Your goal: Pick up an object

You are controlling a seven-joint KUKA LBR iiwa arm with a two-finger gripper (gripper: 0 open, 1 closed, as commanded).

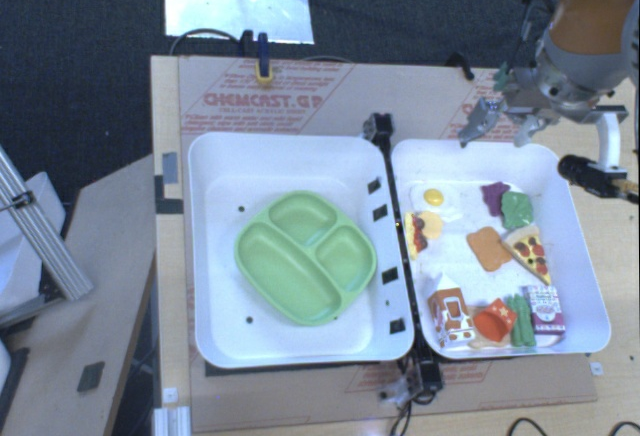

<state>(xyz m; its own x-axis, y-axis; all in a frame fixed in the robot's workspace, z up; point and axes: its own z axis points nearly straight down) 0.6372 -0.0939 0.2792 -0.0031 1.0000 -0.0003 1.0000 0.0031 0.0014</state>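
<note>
Open gripper poised over bin's far rim

The grey two-finger gripper (504, 127) is held empty, jaws parted; the flat fried-egg toy (434, 197) lies nearer the camera, leftward.

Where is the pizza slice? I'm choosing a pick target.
The triangular toy pizza slice lies in the right white bin, near its right wall, beside the tan toast slice and below the green leafy piece.

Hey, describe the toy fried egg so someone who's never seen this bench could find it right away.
Of the two white bins, take the right bin, crowded with toy food. The fried egg lies in the bin's far left corner, next to the divider between the bins. It alone is flat white with a round yellow yolk; the purple piece to its right is darker.
</note>
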